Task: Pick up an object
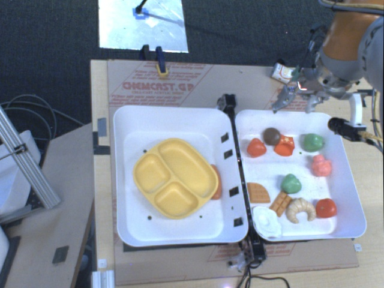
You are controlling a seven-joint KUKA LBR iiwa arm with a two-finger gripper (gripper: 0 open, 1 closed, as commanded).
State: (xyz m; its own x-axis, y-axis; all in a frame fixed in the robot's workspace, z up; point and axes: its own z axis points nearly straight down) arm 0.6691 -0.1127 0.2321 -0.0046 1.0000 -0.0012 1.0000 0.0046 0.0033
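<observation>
The two-finger gripper [298, 102] hangs over the right white bin's [348, 179] far rim, fingers spread and holding nothing; the small round brown toy [271, 135] lies just below them, apart.

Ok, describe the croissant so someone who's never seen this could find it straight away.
Look in the right bin, along its near edge. The croissant is the tan, curved, ridged crescent between a brown waffle piece and a red tomato; nothing else there is crescent-shaped.

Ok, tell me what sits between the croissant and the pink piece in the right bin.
Camera view: the stretch from croissant to pink piece is bare bin floor.
</observation>
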